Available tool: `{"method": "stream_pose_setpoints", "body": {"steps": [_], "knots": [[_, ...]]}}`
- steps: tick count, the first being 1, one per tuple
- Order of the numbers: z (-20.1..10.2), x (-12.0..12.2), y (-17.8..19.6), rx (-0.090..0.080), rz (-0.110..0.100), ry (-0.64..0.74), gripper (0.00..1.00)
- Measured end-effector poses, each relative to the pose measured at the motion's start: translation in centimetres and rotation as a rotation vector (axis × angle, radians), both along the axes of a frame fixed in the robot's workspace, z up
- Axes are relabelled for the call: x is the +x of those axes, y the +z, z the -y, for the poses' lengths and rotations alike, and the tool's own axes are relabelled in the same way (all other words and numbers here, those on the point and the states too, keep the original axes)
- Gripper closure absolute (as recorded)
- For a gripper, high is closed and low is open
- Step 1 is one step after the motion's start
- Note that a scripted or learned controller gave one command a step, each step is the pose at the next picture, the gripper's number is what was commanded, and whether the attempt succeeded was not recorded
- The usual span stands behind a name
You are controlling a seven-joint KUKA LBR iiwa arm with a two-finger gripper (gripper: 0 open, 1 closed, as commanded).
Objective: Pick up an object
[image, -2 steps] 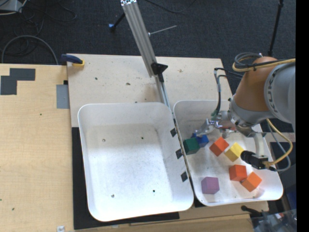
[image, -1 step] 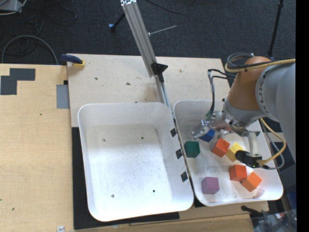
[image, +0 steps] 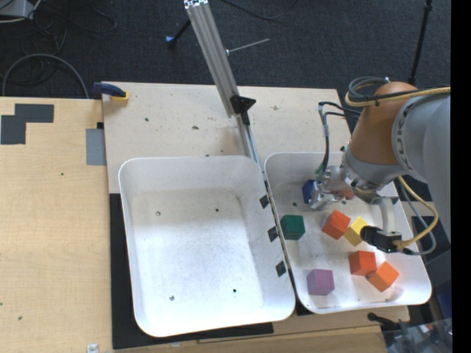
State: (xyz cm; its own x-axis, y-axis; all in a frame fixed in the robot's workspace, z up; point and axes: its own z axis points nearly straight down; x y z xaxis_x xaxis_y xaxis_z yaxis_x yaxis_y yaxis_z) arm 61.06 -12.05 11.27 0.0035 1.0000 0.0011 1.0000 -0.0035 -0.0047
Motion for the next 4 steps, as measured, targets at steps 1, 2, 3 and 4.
{"method": "stream_pose_setpoints", "body": {"steps": [1,2,3,4], "knots": [[0.0,0.0,-0.1,0.000,-0.001,-0.002,0.00],[0.3,-10.4,-0.9,-0.001,-0.001,0.000,0.00],[0.4,-10.3,0.1,0.000,0.000,-0.006,1.00],[-9.0,-11.2,8.0,0.003,0.006,0.011,1.00]]}}
